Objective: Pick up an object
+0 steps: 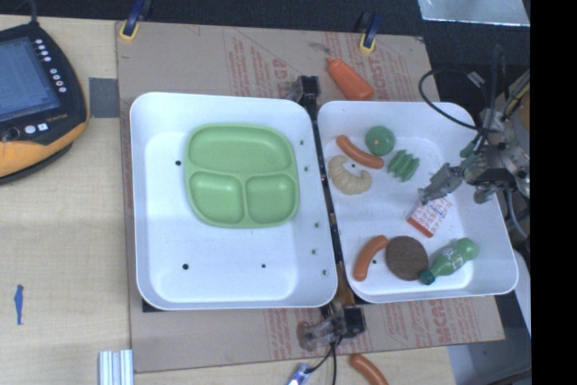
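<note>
Grey metal gripper (439,187) hangs over the right white bin (491,284), its fingers (432,190) just above a small red-and-white packet (430,215); whether they are released or clenched cannot be told. Near the packet lie a brown round cookie (407,257) and a green bottle (449,260).

A light wooden bench (63,239) is holding a brown cardboard sheet (234,68) in the middle of the frame. Two white bins (153,194) are sitting side by side on the sheet. A tablet (32,99) is lying at the upper left.
</note>
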You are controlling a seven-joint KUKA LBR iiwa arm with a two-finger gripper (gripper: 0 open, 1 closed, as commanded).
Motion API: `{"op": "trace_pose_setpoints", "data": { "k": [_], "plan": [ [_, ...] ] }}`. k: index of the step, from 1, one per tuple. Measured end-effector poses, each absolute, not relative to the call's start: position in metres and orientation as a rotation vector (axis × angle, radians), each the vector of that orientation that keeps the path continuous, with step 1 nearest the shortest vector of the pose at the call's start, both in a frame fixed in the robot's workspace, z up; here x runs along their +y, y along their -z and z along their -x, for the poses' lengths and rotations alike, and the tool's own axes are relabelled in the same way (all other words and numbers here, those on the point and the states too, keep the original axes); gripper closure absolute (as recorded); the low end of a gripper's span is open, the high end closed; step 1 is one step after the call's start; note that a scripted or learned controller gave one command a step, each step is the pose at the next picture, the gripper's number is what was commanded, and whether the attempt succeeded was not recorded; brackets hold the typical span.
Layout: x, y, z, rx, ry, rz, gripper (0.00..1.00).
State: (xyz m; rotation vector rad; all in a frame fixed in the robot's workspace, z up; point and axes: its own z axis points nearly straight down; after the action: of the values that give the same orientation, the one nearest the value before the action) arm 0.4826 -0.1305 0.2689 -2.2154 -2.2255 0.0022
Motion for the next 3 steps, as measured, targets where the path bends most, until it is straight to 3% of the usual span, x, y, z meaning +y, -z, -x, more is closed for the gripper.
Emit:
{"op": "trace_pose_setpoints", "data": {
  "k": [1, 2, 3],
  "plan": [
    [-0.176, -0.112, -0.475, -2.223, -0.006, 2.213, 0.00],
    [-0.171, -0.091, -0.517, -2.227, -0.004, 2.213, 0.00],
    [-0.173, -0.102, -0.517, -2.232, -0.008, 2.209, 1.00]
  ]
}}
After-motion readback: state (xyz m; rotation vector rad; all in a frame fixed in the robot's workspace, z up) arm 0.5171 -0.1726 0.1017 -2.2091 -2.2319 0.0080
